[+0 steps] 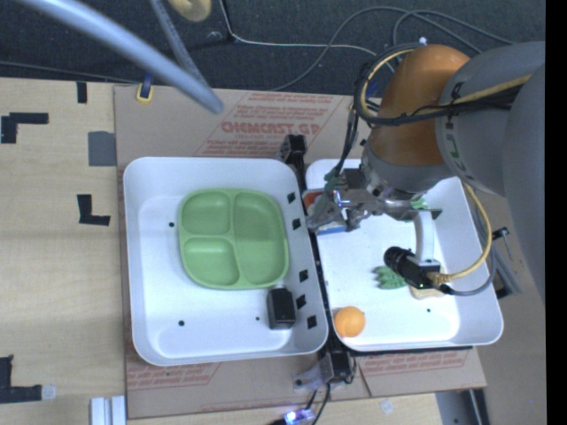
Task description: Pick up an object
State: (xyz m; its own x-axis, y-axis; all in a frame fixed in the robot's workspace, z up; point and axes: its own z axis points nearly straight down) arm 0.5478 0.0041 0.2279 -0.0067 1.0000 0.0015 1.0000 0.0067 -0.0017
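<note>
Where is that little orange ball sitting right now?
The orange ball lies in the right-hand white bin, at its near-left corner, close to the divide from the left bin, and below the small green toy.

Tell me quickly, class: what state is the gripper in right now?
Gripper: cannot be told; it sits over the right bin's left edge.
</note>
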